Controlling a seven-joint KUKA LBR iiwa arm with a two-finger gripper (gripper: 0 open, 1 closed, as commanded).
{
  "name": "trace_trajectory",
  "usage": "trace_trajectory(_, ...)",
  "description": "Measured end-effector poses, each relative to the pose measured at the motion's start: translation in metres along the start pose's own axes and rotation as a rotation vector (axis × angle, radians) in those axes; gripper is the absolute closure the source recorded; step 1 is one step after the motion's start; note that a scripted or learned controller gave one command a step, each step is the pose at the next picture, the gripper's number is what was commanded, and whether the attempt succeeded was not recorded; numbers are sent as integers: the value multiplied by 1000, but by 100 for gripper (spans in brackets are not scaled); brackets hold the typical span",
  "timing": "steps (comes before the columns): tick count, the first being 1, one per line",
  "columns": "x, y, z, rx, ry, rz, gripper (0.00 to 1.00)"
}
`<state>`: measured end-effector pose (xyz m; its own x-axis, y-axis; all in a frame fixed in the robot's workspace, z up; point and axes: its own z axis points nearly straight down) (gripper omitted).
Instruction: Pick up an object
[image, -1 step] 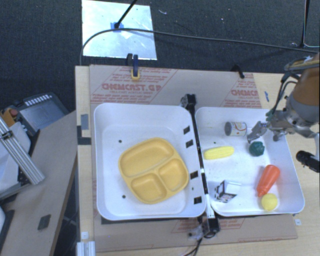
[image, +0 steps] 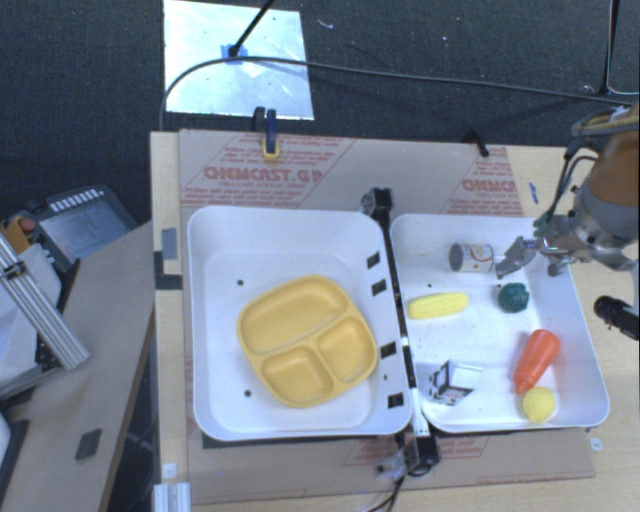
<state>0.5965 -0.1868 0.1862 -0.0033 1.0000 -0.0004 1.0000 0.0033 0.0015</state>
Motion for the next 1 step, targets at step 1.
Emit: trace_trajectory(1,1,-9,47,4,1,2,0)
